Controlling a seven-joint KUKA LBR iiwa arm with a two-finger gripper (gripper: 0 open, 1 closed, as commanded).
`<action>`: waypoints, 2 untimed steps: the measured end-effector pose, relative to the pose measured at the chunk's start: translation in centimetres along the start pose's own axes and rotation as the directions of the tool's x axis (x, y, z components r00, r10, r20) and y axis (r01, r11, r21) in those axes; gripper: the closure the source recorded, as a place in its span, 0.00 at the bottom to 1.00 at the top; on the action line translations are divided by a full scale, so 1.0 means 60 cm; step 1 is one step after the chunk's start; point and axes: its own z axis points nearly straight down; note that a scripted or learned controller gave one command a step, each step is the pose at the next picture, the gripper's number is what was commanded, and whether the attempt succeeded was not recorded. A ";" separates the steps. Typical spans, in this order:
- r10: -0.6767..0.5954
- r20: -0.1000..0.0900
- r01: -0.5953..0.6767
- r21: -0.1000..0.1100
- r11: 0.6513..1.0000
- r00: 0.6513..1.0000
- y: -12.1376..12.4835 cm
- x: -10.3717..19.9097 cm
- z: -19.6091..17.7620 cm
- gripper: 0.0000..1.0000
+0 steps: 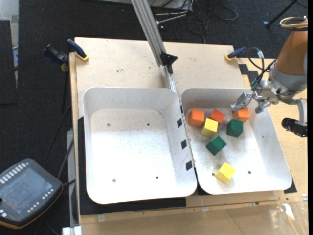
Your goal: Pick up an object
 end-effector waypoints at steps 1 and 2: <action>0.003 0.000 -0.003 0.002 1.000 1.000 -0.011 -0.001 0.104 0.00; 0.002 0.003 -0.002 -0.007 1.000 1.000 -0.007 -0.002 0.079 1.00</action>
